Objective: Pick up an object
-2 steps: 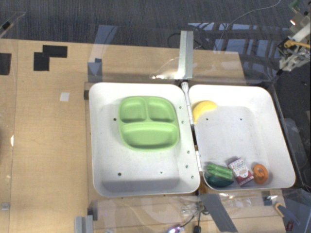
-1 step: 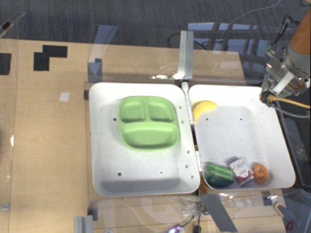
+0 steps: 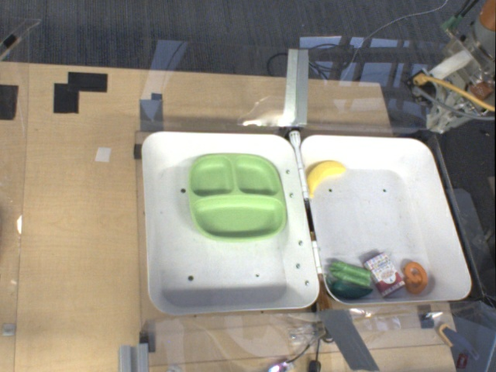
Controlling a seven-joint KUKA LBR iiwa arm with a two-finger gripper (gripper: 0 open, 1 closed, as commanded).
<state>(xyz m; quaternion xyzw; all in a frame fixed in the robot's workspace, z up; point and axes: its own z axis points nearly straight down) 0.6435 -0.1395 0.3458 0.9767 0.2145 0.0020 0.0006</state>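
Gripper (image 3: 435,99) parked past the far right corner of the right bin (image 3: 446,200), above the counter's (image 3: 70,208) edge and well apart from every object. State: cannot tell whether it is open or closed (hardware there is small, tangled with cabling). Nothing seen in it.

Right bin, nearest candidates first:
- yellow fruit (image 3: 325,174) in the far left corner, touching or just beside the dividing wall.
- Along the near wall, a tight row: orange item (image 3: 415,276) at right, small carton (image 3: 384,273) in the middle, green item (image 3: 349,279) at left in the near left corner. The three touch or nearly touch one another.

Left bin (image 3: 167,208): one green divided plate (image 3: 236,194), flat, roughly central, compartments up.

Progress, as judged: pick not begun. No object lifted, all five lie on bin floors, and the gripper is not over either bin. All of it is left: choose a target, travel in over the bin, descend, close, lift.

Judgement on targets: the fruit stands alone but hugs a wall. The row of three is crowded against the near wall, so a clean grasp there looks harder. The plate is free-standing yet wide and flat, likely awkward for two fingers.
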